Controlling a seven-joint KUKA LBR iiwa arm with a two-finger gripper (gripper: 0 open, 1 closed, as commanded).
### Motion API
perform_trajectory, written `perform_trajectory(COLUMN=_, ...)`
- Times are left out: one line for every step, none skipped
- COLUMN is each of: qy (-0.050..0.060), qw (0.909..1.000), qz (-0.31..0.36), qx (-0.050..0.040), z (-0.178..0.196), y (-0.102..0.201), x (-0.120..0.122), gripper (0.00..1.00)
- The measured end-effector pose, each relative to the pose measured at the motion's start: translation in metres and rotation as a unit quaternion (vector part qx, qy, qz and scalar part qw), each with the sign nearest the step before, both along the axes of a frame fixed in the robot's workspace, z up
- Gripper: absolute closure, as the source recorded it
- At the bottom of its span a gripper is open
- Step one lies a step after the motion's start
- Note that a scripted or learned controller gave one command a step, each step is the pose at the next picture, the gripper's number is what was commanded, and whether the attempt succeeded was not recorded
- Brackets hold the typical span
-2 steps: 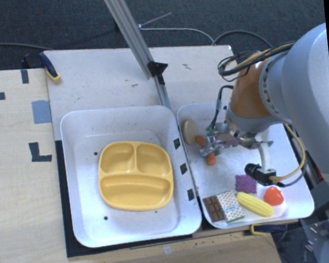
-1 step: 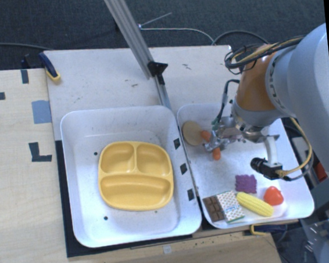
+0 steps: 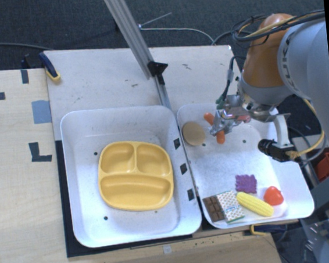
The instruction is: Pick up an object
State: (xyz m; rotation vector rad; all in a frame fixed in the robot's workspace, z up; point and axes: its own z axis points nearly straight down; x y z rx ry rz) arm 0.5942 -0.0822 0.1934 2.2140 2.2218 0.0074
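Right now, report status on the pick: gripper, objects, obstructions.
Gripper low over right bin's far end, among orange pieces. Grasp not visible. Brown disc just beside it. Corn, tomato, purple piece at near end, untouched.

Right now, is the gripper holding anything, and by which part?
Cannot be told. The gripper sits low in the right bin, with small orange pieces beside it and a brown round object to its left; no grasp is clear.
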Motion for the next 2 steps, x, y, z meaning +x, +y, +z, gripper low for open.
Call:
perform_trajectory(qy=0.005, qw=1.0000, qz=0.001, qx=0.0008, z=-0.005, y=0.054, x=-0.026, gripper=1.00)
perform_trajectory(qy=0.003, qw=1.0000, qz=-0.001, qx=-0.0005, z=0.002, y=0.026, x=-0.001, gripper=1.00)
